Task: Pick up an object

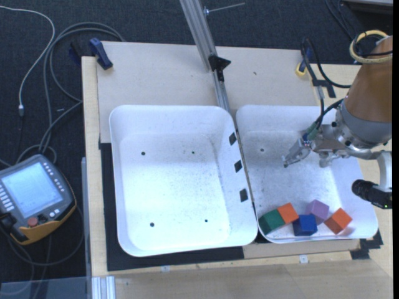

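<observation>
The grey KUKA arm with its orange upper segment [373, 86] reaches in over the right-hand shallow white plastic bin [265, 129], and everything below is placed against that bin. The two-finger gripper [298, 157] hangs above the middle of the bin's speckled floor, its slim metal fingers [292, 159] slanting down toward the bin's left side. They look close together with nothing between them, but at this size how far they are parted cannot be told.

Five small cubes sit clustered along the bin's near wall, well apart from the gripper. From the bin's near-left corner rightwards: a dark green cube [270, 220], a small orange cube [288, 213] touching it, a blue cube [305, 225] just in front, a pale purple cube [320, 209] behind the blue one, and a larger orange cube [339, 220] nearest the bin's right wall.

The second white plastic bin [124, 123] lies just beside the right-hand bin's left wall, with black tabs [237, 166] along the shared edge. An aluminium mast [198, 23] rises behind the gap between the two. Far left of the bins, on the dark carpet, lies a grey-and-orange handheld control pendant [34, 195]; its screen glows but no writing on it can be read. No brand marks or labels are legible anywhere.
</observation>
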Available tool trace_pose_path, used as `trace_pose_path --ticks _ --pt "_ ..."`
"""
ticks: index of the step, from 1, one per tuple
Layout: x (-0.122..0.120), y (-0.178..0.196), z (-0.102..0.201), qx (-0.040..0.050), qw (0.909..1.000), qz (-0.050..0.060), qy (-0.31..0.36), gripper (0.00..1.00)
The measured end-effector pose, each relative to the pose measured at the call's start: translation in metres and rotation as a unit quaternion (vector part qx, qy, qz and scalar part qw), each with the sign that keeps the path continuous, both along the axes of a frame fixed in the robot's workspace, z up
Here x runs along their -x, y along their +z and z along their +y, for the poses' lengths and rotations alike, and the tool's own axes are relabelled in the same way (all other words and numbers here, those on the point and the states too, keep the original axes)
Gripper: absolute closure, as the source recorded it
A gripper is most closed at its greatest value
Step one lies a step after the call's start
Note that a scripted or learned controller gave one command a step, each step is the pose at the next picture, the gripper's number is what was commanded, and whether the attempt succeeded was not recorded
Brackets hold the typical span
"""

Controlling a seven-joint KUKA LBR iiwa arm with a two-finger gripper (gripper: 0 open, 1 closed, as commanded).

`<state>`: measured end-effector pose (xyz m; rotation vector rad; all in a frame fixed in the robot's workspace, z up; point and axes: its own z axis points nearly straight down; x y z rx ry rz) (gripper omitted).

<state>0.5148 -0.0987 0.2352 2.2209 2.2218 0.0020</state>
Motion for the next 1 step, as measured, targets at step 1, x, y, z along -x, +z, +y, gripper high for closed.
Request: trace_pose_path --ticks 1 --pt "-0.0445 0.0337 -0.0807 0.0035 1.0 -0.004 -0.003 0.0"
